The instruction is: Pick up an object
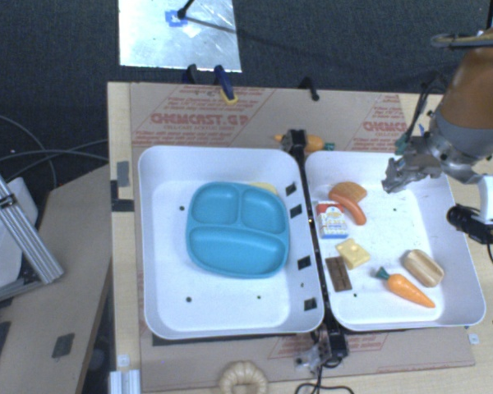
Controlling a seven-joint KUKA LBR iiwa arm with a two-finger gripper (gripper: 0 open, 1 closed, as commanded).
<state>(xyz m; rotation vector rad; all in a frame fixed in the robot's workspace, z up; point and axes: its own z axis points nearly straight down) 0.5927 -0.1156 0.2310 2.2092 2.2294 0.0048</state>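
Note:
The right bin [460, 298] holds several toy foods: a hot dog in a bun [349, 199], a small red-and-white carton [332, 219], a yellow cheese block [352, 253], a brown chocolate bar [338, 273], an orange carrot [407, 288] and a tan bread roll [422, 267]. My gripper [397, 176] hangs above the far part of the right bin, up and to the right of the hot dog. Nothing shows between its fingers.
The left bin [160, 302] holds a blue divided plate [237, 229], with a pale yellow thing peeking out behind the plate's far edge. A black divider with clips runs between the bins. A beige ring [245, 378] lies on the bench in front.

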